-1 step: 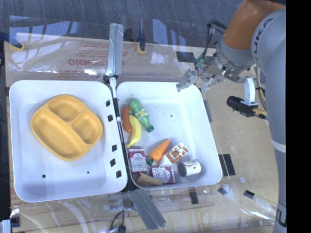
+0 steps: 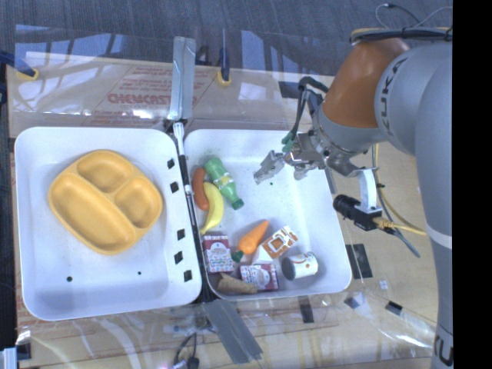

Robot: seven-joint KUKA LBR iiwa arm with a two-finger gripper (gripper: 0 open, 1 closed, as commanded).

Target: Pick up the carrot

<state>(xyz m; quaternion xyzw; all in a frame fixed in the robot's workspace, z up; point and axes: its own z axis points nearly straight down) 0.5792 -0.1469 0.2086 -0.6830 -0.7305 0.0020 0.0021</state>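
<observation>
The gripper point(image 2: 281, 167) hangs with fingers spread and nothing between them, above the right bin point(image 2: 327, 229). The carrot point(image 2: 252, 237) lies below it, just beside a small carton point(image 2: 279, 243) and snack packets point(image 2: 217, 252); a descent off-centre could pinch those instead

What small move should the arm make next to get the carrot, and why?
Probably shift the end effector toward the near side of the right bin until it is above the carrot, then descend. It now hangs over bare bin floor near the far side, holding nothing. The carrot lies tilted between a red carton and a small box, so a centred approach seems wise.
</observation>
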